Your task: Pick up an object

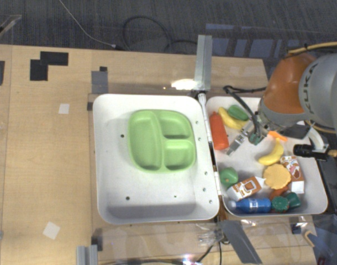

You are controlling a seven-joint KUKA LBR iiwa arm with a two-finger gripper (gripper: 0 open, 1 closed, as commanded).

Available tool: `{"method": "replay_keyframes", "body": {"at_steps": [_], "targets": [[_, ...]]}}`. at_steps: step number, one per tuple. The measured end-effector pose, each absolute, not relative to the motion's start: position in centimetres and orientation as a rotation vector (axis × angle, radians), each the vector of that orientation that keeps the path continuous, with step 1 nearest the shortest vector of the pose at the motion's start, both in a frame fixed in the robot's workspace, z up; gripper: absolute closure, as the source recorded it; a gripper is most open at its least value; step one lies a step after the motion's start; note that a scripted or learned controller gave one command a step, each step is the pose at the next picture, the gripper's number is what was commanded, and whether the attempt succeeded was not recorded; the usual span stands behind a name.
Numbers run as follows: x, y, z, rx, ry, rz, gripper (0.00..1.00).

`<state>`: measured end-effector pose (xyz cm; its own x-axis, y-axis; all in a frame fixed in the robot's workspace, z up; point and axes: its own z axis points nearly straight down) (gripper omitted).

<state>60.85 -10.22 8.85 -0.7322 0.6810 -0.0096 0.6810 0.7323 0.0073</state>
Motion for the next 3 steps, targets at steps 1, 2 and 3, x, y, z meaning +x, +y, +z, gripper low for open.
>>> {"method": "replay_keyframes", "body": {"at_steps": [1, 2, 3], "targets": [[60.4, -9.2, 8.9, 1.151, 2.908, -0.004, 0.0], [66.0, -11.4, 8.7, 1.404, 2.811, 0.005, 0.0], [62.8, -10.8, 8.8, 1.457, 2.773, 0.004, 0.0]]}}
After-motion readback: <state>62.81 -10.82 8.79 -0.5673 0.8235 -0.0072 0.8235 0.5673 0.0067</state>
